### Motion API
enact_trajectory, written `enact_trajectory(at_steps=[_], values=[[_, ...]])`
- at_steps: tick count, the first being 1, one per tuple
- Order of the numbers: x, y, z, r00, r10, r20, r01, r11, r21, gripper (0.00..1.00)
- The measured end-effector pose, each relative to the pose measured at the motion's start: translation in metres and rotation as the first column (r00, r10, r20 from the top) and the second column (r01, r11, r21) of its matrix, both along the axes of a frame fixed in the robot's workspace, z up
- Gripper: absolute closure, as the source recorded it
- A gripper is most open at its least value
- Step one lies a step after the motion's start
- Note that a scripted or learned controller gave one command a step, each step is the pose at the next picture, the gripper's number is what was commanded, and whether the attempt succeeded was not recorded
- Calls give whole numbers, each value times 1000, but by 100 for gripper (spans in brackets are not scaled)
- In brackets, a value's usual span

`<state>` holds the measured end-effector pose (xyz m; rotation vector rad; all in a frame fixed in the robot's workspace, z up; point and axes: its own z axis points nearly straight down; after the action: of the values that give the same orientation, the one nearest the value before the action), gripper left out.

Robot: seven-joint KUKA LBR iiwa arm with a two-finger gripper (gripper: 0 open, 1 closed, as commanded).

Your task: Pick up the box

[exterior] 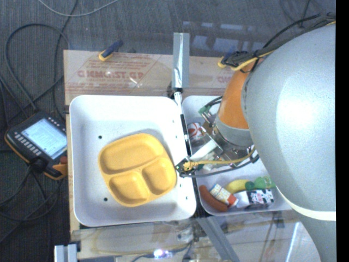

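One arm reaches into the right bin [192, 105], its bulk covering most of that bin; the gripper [218, 146] sits low under the orange band, and you cannot tell its state. From the gripper, the likeliest box [259, 198] lies toward the bin's near edge, beside a yellow item [238, 185] and a red item [211, 198], its long axis roughly along that edge. A smaller packet [220, 191] lies closer. Beyond the divider, the left bin [87, 113] holds a yellow tray [136, 168]. Judge room around the box as tight.
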<state>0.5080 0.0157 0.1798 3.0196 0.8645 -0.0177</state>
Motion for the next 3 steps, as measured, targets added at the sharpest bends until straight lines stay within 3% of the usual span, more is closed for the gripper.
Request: enact_trajectory(at_steps=[1, 2, 3], values=[[-25, 85, 0, 939, -345, 2, 345, 939, -2, 100], [-24, 50, 39, 964, -268, 4, 268, 964, -5, 100], [-25, 50, 44, 965, -263, -4, 263, 965, -13, 100]])
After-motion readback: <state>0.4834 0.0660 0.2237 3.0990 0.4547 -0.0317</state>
